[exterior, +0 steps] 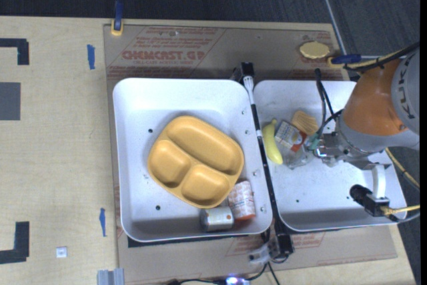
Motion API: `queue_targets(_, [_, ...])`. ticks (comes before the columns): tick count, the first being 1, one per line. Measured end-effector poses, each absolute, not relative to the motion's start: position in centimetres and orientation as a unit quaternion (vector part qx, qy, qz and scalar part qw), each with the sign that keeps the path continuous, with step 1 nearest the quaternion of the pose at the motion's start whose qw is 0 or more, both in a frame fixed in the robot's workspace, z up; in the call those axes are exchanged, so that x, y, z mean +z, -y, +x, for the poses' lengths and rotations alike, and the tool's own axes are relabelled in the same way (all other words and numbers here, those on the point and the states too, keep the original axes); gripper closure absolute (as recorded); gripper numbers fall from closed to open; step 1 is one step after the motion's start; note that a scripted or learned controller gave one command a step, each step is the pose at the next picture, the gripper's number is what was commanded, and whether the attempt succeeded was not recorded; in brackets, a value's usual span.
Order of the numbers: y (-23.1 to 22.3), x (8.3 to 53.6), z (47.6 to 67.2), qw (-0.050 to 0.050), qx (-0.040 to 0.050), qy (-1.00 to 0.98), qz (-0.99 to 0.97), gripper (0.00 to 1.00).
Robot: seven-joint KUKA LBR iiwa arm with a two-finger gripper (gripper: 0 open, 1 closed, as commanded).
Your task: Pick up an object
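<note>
My gripper is low in the right bin, reaching in from the right. It sits against a clear crinkled plastic packet with a small red piece beside it. A yellow banana-shaped item lies along the bin's left wall. A tan ridged piece rests just behind the gripper. Whether anything is held is hidden by the wrist.
The left bin holds a large yellow divided tray, a small orange-and-white labelled container and a grey can at its front. A tan disc lies on the board behind the bins.
</note>
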State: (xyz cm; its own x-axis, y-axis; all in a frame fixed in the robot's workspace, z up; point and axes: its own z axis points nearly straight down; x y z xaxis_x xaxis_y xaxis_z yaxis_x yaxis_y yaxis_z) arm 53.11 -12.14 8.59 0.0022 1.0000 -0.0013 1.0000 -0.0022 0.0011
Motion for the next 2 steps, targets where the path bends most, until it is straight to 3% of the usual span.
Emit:
queue_targets(1, [9.55, 8.61, 48.60, 0.001, 0.0013, -0.707, 0.707, 0.00])
queue_targets(2, [9.23, 8.63, 48.16, 0.003, 0.0018, -0.707, 0.707, 0.00])
